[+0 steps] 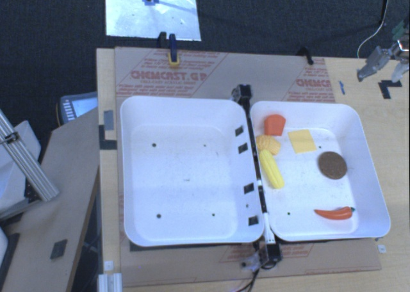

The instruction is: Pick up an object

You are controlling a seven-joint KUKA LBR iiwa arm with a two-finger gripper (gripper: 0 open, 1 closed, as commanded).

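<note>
Corn cob (271, 169), red chili (334, 213), brown disc (332, 165) and yellow square (302, 141) lie in the right bin (368, 150), well below-left of my claw (384, 63); grip unclear.

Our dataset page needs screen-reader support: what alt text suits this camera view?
Two shallow white plastic bins sit side by side on a bench; the right one holds an orange block, a yellow corn cob, a flat yellow square, a round brown disc and a red chilli pepper.
</note>
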